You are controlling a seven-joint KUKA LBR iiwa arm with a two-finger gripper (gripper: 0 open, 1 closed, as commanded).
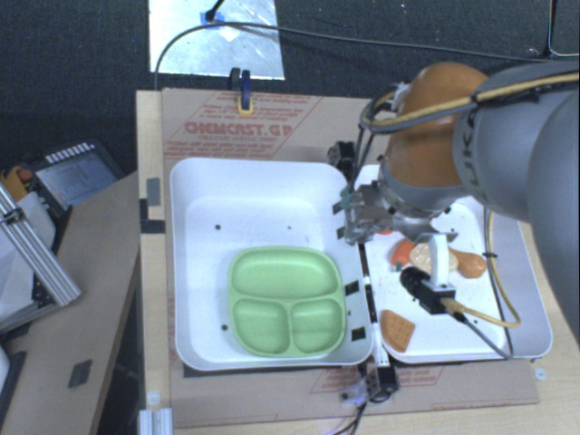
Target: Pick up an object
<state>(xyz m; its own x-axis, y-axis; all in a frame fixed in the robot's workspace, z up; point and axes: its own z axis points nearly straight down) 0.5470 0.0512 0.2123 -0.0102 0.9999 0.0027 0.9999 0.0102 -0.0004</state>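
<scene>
We judge the pick as not yet done. Nothing shows held in the gripper (355,225), which sits low over the seam where the two bins meet, and every loose thing we can see lies on a bin floor. We cannot tell whether the gripper is clenched or released, because the arm's bulk blocks that from the camera. As we read it, the whole job is left: settle on one thing, close on it and lift it clear.

The left bin (204,175), on the side of the gripper away from the arm, holds one item. It is a green divided tray (285,302), lying flat below and left of the gripper. The right bin (512,329), under the arm, holds small food-like pieces. A small orange-red piece (400,254) lies just below and right of the gripper, with a pale lump (420,257) touching it and a tan lump (471,264) just beyond that. A ridged orange square (397,330) lies farther toward the near rim, apart from the rest. The orange-red piece is nearest the gripper, so it seems the likeliest target.
</scene>
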